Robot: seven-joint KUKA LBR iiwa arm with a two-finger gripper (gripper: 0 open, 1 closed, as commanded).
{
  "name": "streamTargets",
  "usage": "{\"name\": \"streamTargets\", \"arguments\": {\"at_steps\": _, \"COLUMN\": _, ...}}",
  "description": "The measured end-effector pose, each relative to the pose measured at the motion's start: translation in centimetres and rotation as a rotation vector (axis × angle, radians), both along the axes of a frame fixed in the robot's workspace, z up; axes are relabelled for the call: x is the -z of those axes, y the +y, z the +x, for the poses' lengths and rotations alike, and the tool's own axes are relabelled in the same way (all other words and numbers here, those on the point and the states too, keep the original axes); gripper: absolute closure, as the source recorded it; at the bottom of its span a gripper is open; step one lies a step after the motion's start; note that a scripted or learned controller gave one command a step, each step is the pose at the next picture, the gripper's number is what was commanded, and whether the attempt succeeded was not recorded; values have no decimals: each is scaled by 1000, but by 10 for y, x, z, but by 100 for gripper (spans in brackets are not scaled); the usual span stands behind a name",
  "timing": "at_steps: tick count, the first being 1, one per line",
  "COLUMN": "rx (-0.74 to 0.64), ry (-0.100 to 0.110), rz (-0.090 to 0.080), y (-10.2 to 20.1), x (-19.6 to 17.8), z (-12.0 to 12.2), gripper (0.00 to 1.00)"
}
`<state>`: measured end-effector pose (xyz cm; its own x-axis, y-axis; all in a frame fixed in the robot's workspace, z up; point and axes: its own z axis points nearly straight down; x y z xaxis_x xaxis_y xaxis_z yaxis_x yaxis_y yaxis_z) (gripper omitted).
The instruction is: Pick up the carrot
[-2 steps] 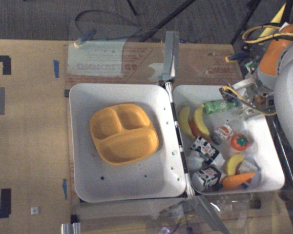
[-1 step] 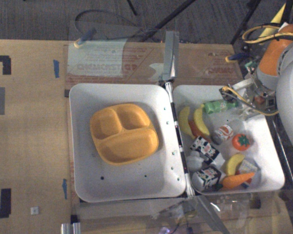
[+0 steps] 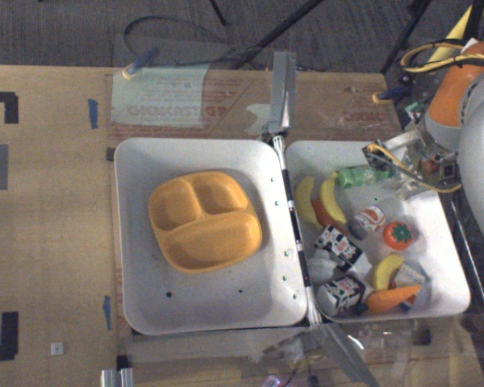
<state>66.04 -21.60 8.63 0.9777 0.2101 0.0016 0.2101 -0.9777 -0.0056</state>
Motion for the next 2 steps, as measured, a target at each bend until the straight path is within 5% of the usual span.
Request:
{"name": "streamTargets", "arguments": {"at_steps": 1, "rx": -56, "ry": -2, "rz": -4, "y": 82, "x": -120, "z": -18, "gripper": 100}}
{"name": "streamTargets", "arguments": {"at_steps": 2, "rx": -28, "ry": -1, "rz": -5, "y": 65, "x": -198, "z": -3, "gripper": 100}}
